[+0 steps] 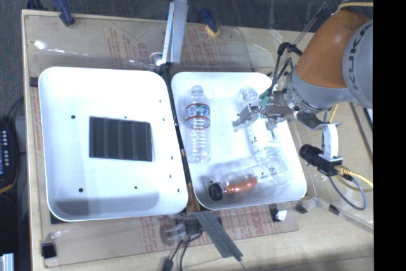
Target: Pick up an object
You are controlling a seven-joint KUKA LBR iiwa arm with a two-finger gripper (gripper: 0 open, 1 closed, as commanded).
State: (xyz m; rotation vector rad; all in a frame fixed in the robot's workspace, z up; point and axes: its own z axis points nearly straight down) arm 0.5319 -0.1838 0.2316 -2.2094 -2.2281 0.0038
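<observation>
We judge the pick barely begun: our claw [257, 116] hovers in the right bin [223, 87], just above the clear bottle [261, 136] lying there untouched, and we cannot tell its grip state.

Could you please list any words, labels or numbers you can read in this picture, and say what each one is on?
None can be read.
Label on the upright water bottle: blue and red band, too small to read.
Red print on the bench board: too faint and blurred.
Grey arm casing: dark marking, cut off and unreadable.
</observation>
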